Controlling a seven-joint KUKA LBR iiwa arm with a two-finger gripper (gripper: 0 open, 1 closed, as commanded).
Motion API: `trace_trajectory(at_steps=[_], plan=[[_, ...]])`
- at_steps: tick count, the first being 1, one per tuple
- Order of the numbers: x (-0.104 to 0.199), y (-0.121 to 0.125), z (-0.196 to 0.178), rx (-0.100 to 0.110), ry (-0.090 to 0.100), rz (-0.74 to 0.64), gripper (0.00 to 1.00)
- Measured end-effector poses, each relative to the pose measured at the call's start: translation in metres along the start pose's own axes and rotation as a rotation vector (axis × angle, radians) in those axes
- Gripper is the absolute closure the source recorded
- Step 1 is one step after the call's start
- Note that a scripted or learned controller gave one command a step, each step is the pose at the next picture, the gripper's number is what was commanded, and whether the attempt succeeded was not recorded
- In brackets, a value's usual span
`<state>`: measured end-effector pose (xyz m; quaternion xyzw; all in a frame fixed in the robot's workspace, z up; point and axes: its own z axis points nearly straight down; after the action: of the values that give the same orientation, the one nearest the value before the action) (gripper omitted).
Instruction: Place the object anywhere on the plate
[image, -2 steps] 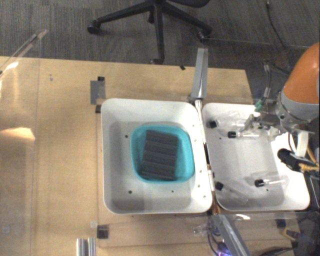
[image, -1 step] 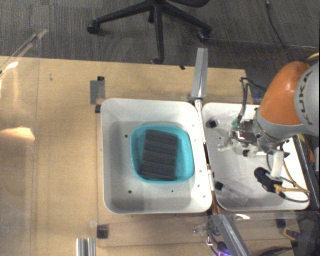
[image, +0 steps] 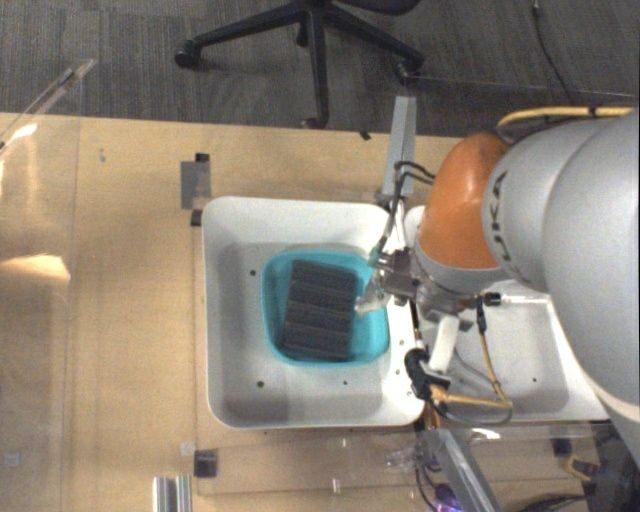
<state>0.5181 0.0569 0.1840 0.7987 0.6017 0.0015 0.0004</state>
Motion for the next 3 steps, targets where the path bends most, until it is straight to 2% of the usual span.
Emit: trace_trajectory(at_steps=[1, 2, 3], plan=[[-0.052, 0.004, -0.041, -0.004, 0.0, 0.062, 0.0], [-0.063, -0.012, -0.075, -0.004, 0.0, 0.112, 0.0], [-0.101, 0.012, -0.066, -0.003, -0.001, 0.139, 0.0]])
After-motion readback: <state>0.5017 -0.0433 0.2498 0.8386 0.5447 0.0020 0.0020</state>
